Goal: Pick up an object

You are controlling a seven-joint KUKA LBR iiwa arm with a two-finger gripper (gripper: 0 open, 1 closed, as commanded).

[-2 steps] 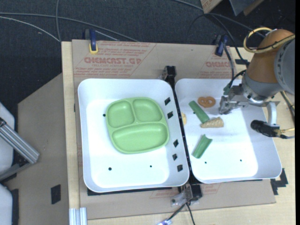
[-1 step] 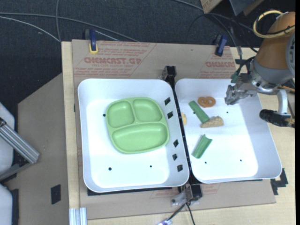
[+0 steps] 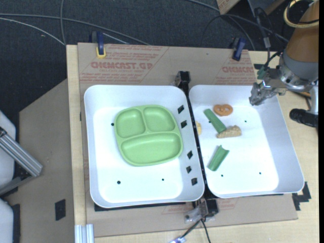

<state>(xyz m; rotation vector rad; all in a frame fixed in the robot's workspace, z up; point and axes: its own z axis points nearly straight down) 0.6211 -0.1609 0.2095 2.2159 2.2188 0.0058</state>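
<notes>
The claw (image 3: 257, 96) hangs at the upper right of the frame, over the far right corner of the right bin (image 3: 276, 151); whether it is spread or pressed together, I cannot tell. Left of it lie an orange ring-shaped piece (image 3: 223, 109), two green sticks (image 3: 214, 121) (image 3: 218, 157) and a tan chunk (image 3: 230, 131). The left bin (image 3: 98, 151) holds a green divided plate (image 3: 148, 134).

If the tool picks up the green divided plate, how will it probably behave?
The green divided plate looks like stiff moulded plastic, so probably rigid and light. It lies flat and wide, so tipping seems unlikely; its smooth rim may slip from the tool.
</notes>
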